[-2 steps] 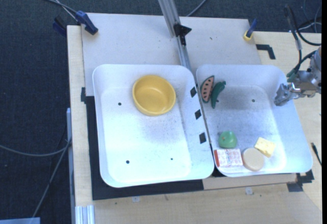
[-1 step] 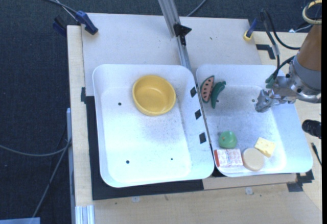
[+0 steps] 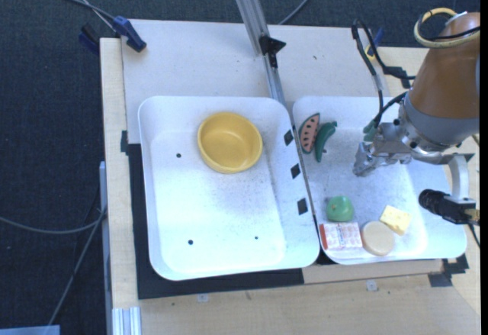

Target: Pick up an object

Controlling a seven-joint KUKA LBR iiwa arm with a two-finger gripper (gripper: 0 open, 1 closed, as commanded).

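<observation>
You have two white bins side by side: the left bin (image 3: 164,249) and the right bin (image 3: 412,256). The left one carries a single yellow bowl (image 3: 229,142), sitting toward its 12 o'clock edge.

Count six loose pieces in the right bin. At about 11 o'clock lie one watermelon slice (image 3: 308,132) and, just beside it on the right, one dark green vegetable-shaped piece (image 3: 325,136); the two look as if they touch. Near 7 o'clock sits one green rounded piece (image 3: 340,209), with one red-and-white packet (image 3: 340,236) directly below it at the near rim. Beside the packet lies one pale round disc (image 3: 377,238), and one yellow cheese wedge (image 3: 395,219) rests against the disc's upper right.

The gripper (image 3: 367,163) is near the bin's middle, low over bare floor, well apart from every piece. Nothing sits between its fingers; whether they are spread or closed you cannot tell, since the tips blur together. The arm's grey and orange body is cut off by the right edge.
</observation>
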